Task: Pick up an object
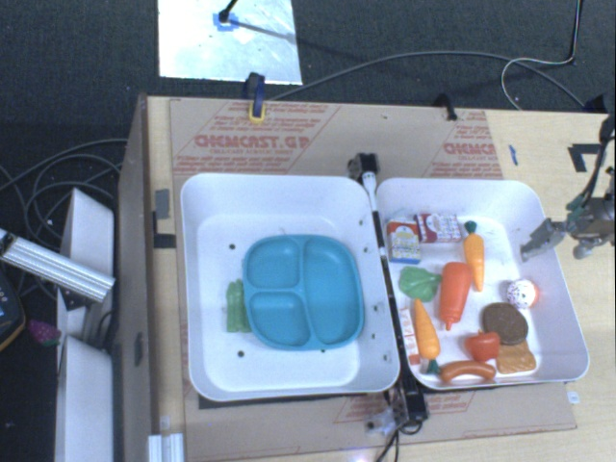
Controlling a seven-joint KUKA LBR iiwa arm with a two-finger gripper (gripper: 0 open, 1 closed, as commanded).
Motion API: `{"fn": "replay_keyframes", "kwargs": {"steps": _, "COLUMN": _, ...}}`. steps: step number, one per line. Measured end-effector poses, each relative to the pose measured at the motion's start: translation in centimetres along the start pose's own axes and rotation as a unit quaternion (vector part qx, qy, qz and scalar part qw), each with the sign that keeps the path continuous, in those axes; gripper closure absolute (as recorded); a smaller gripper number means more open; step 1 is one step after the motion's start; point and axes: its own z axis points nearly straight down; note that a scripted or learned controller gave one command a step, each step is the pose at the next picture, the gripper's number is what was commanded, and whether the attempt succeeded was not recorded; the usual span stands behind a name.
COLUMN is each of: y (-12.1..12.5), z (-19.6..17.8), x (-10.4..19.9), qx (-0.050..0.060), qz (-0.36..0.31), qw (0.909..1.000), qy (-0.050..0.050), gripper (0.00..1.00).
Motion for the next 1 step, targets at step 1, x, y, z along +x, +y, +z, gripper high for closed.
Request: {"fn": "replay_keyframes", "kwargs": {"steps": 1, "y": 6.62, "z": 12.49, "x": 4.87, "qx": 0.002, "qz": 0.000, "qw": 1.0000, "qy": 0.001, "gripper": 0.00}}
